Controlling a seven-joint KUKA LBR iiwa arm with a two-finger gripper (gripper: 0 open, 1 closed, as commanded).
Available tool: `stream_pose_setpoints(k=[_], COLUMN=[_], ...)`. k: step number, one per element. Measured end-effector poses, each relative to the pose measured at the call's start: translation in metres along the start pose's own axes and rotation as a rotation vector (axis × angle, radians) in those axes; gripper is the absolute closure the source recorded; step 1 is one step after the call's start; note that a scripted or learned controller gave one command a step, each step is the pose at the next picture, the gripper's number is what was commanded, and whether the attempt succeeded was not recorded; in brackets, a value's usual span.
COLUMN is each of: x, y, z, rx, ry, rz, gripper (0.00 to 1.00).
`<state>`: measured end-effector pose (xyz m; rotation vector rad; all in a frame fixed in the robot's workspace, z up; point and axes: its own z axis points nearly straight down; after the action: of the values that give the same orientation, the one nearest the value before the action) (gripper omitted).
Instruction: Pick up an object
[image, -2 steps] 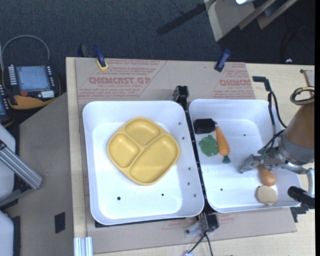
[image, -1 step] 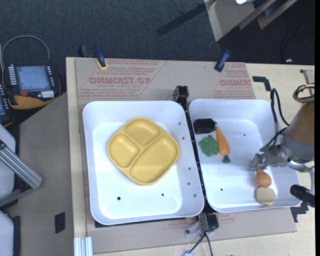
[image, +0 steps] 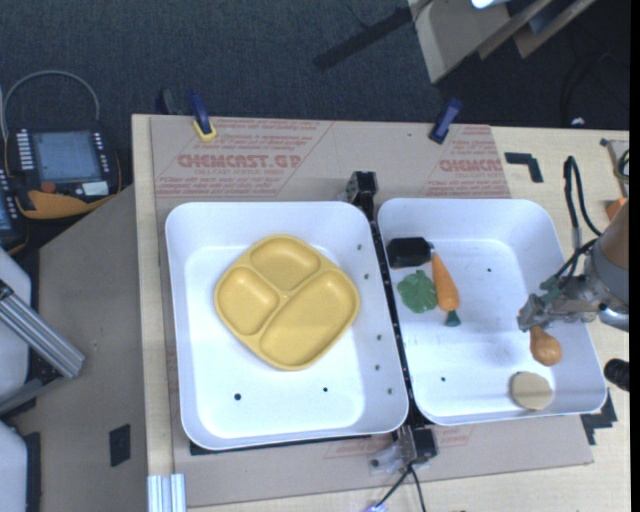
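**A:** How far along is the pick looking to you?

**B:** Early, I'd say. The tool (image: 540, 318) is hanging low over the right bin (image: 480, 215), near that bin's right wall, and nothing is sitting between its fingers as far as I'm seeing. Whether it is spread or closed, I cannot tell; it is too small and dark from this angle.

**A:** What is it reaching for?

**B:** My guess is the orange-brown pear-shaped thing (image: 545, 347), which is lying just below the tool, touching it or nearly so. It is resting on the bin floor, not lifted. A little further below the tool, towards the bin's near corner, a pale tan round piece (image: 531, 390) is lying too.

**A:** And the other candidates?

**B:** Well off to the tool's left, a carrot (image: 445, 287) is lying beside a green leafy vegetable (image: 418, 292), with a small black block (image: 408, 251) just above them. Further left again, in the left bin (image: 200, 230), a yellow divided plate (image: 287, 300) is sitting by itself.

**A:** So nothing is done yet?

**B:** Judging by this, every object is lying where the bins are holding it, so the grasp and the lift are both remaining. The arm is positioning close to a target, and that is all I'm crediting. The tabletop (image: 300, 150) around the bins is carrying only clamps and cables.
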<state>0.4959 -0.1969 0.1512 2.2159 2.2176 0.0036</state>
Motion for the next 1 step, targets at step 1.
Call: stream_pose_setpoints(k=[1], x=[-0.008], y=[0.0067], z=[-0.06], rx=[-0.002], ry=[-0.001], rz=[-0.001], gripper=[1.0])
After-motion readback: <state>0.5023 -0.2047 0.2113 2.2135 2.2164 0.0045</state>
